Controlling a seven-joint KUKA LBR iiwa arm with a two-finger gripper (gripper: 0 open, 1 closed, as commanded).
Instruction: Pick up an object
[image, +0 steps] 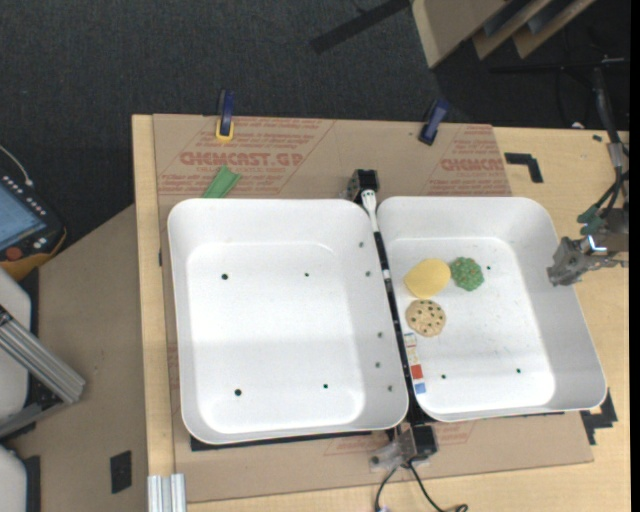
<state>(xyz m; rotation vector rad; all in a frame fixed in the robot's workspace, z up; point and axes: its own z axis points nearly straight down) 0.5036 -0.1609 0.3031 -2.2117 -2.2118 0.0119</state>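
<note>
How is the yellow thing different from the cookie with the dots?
The yellow thing is plain yellow all over, while the cookie is tan with dark spots. The yellow thing looks a bit bigger and more oval; the cookie is smaller and rounder. The yellow thing lies right beside the green bumpy piece; the cookie lies just below the yellow thing, nearer the camera. Both lie in the right bin, close to its left wall.
</note>
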